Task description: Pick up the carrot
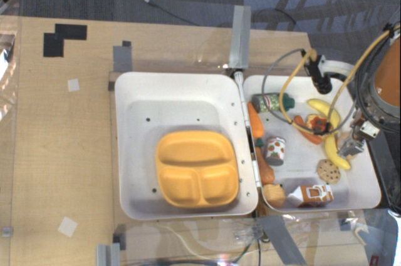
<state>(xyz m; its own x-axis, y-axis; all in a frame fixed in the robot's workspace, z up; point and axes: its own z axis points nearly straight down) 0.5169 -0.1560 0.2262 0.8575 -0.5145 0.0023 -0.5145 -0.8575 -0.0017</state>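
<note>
two bins; carrot [255, 121] lies tight along the right bin [369, 186]'s left wall. we place the gripper [351, 147] far right by the banana [335, 155]; its grip state unclear.

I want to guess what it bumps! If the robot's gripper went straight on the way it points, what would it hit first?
Probably the banana, just under the gripper, though depth is hard to judge from above. The carrot lies across the bin, off that line.
</note>
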